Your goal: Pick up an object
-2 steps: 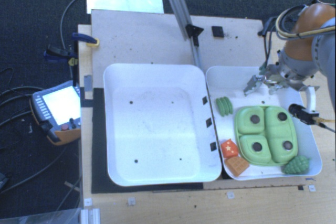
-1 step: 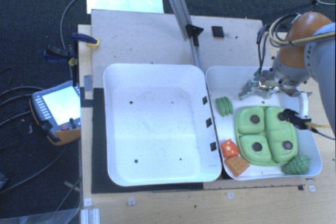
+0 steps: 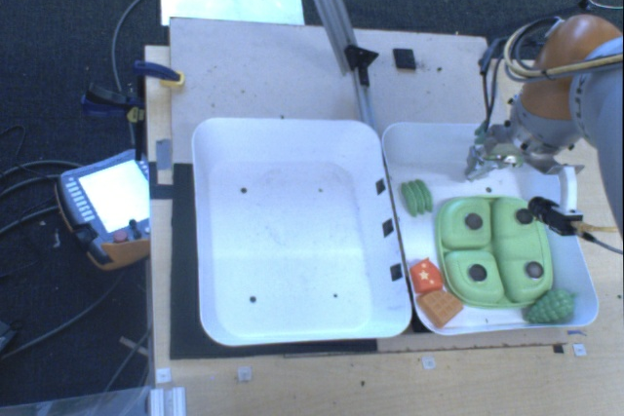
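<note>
Looking down from the overhead camera: the grey arm with its orange band reaches in from the right, and its two-finger gripper (image 3: 485, 162) hangs over the far end of the right-hand shallow white bin (image 3: 429, 139), above bare floor. Whether it is open or closed cannot be made out from here; nothing is visibly gripped.

Every candidate sits in that same bin, nearer the camera than the gripper. The closest looks to be the large pale-green moulded tray with four dimpled pockets (image 3: 496, 250), directly toward the near rim from the tool, broad and flat, so a hard pinch, I would judge. Off toward the left-hand bin lies the small ribbed dark-green oblong toy (image 3: 416, 197), its long axis running roughly far-to-near, just beside the dividing wall. It looks like the friendlier target: the fingers would need to close across its short width.

Further down, at the near end, come the small orange-red block (image 3: 426, 276), touching the tan waffle-textured square (image 3: 441, 308), and the bumpy green lump (image 3: 551, 306) in the near right corner.

The left-hand shallow white bin (image 3: 210, 239) sits well apart from the tool.
</note>
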Motion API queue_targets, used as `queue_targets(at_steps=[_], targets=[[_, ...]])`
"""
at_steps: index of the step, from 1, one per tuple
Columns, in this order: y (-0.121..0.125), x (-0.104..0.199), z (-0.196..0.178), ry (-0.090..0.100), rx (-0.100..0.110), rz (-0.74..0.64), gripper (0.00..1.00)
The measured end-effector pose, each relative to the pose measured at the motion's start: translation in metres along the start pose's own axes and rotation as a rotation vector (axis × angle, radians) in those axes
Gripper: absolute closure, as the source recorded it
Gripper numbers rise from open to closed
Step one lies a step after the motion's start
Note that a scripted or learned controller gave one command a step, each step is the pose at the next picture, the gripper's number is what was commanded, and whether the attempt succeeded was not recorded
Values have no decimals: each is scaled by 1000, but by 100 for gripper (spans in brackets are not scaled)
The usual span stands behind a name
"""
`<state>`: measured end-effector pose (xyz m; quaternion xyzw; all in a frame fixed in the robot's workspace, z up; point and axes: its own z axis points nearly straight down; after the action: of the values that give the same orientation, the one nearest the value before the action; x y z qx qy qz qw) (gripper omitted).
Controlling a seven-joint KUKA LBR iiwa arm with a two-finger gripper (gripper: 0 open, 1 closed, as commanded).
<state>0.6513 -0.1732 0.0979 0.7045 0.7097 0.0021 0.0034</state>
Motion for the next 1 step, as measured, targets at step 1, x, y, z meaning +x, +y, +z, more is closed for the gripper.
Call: queue_targets(at_steps=[1], targets=[[-6,3,-59,0,0,3,100]])
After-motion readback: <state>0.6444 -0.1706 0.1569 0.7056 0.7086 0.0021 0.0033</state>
